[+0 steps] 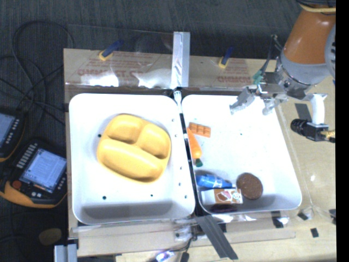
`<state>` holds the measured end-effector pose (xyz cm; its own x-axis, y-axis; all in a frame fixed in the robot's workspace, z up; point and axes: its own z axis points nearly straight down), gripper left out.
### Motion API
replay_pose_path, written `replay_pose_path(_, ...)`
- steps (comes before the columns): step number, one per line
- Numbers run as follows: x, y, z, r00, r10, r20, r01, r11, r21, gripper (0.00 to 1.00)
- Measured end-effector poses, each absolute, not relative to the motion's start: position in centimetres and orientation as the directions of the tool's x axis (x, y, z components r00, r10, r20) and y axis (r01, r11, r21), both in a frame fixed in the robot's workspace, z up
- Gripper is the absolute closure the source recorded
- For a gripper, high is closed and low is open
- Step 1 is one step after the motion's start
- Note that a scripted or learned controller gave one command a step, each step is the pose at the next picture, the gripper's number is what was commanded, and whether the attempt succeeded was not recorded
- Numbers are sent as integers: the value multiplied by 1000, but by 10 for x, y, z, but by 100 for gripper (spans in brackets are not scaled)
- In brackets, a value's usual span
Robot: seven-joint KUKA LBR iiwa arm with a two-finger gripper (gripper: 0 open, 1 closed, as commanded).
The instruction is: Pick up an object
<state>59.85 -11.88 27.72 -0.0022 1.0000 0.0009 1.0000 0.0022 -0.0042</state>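
Objects for picking lie in the right bin [283, 162]: an orange waffle piece [199, 129] and a carrot [194, 148] along its left wall, a blue packet [211, 180], a small brown box [227, 196] and a brown round cookie [250, 185] near its front. The gripper [252, 102] hovers over the bin's far edge, fingers spread apart and holding nothing. A yellow bread-shaped toy [134, 146] sits in the left bin [82, 195].
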Motion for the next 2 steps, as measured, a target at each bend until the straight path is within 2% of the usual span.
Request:
replay_pose_path(1,585,-94,177,-56,998,1,998,56,-5,0)
replay_pose_path(2,521,-133,104,-23,1000,1,1000,23,-6,0)
